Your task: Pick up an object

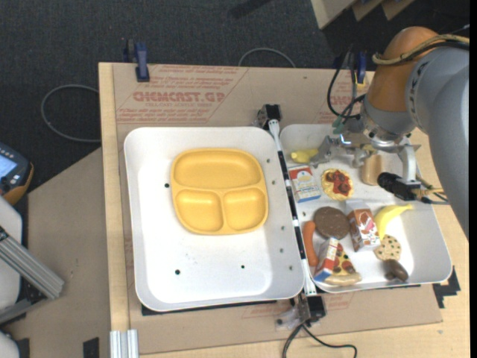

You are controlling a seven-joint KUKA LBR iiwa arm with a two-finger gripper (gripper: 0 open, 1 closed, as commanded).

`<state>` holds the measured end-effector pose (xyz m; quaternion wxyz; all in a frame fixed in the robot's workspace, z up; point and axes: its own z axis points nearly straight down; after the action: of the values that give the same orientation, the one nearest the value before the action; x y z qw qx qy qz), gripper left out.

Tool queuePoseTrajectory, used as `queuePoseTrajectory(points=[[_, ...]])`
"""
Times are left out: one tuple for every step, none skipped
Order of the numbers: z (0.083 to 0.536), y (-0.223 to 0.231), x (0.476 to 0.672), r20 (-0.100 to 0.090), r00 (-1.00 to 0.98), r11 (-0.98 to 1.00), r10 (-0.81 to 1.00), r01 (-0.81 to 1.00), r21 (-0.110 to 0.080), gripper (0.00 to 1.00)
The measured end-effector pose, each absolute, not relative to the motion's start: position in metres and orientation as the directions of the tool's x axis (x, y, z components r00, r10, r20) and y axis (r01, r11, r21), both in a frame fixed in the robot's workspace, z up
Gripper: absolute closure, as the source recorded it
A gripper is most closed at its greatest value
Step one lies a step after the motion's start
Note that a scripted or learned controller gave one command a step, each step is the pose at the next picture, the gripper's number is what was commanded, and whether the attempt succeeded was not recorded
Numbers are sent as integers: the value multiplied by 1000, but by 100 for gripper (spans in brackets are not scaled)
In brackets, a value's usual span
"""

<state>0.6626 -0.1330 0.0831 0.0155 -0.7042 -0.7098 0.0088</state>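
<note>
Dark carpet w/ loose cables surrounds a cardboard-topped bench (112,200) carrying two white bins. Arm (417,73) reaches in over the right bin (436,256); gripper (363,149) hangs low at that bin's far end, but whether it's spread or closed can't be told from this angle. Nothing visibly between its tips.

Nearest candidates: tan piece (370,168) just below it, small yellow bit (302,156) to its left, round red-topped item (337,183) slightly nearer the camera. Brown disc (329,222), banana (393,215) and cookie (387,247) sit further off. Left bin (149,274) holds a yellow divided tray (219,189), well away.

Risks, judged: toys are packed close, so a descent could nudge neighbours or land between two; flat items may slip out; bin wall close by could block one side.
</note>
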Motion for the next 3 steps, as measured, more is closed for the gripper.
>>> queuePoseTrajectory(points=[[85, -149, 601, 1, 3, -3, 1000, 1000, -6, 0], [85, -107, 518, 3, 0, 0, 1000, 1000, -6, 0], [85, -144, 575, -3, 0, 0, 1000, 1000, 5, 0]])
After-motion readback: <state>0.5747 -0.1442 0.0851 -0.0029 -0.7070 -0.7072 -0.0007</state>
